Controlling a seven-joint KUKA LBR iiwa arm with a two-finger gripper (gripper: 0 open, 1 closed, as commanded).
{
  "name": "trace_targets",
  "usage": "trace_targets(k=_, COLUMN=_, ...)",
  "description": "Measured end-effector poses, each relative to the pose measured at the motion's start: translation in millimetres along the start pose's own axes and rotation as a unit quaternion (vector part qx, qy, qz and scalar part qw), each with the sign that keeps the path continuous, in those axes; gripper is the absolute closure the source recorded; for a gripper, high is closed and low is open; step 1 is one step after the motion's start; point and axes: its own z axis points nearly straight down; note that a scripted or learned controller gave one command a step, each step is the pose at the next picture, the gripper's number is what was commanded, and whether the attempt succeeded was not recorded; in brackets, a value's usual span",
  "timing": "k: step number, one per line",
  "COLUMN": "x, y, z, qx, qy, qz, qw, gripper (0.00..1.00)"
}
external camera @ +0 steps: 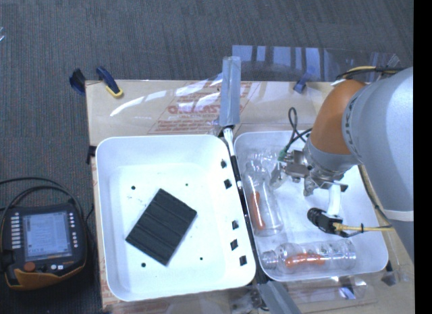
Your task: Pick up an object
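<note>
On your counter (135, 113), the right bin (378, 238) holds two bottles (260, 201) left of and below the claw (307, 177); you cannot tell its grip state.

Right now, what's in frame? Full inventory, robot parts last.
white bins: 2, white, side by side on the bench
black pad: 1, black ribbed, flat in left bin
clear bottles: 2, transparent with orange inside, right bin; one along its left wall, one along its near edge
teach pendant: 1, grey and orange, on floor left of bench
clamps: 2, blue and yellow, bench's far left corner
arm: 1, grey with orange band, over right bin
claw: 1, metal, above right bin, beside the upper bottle
</note>
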Motion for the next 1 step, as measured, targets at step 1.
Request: trace_targets(k=1, x=-20.5, y=8.8, z=5.0, qx=0.008, qy=0.01, qz=0.123, qw=0.9923, gripper=0.0)
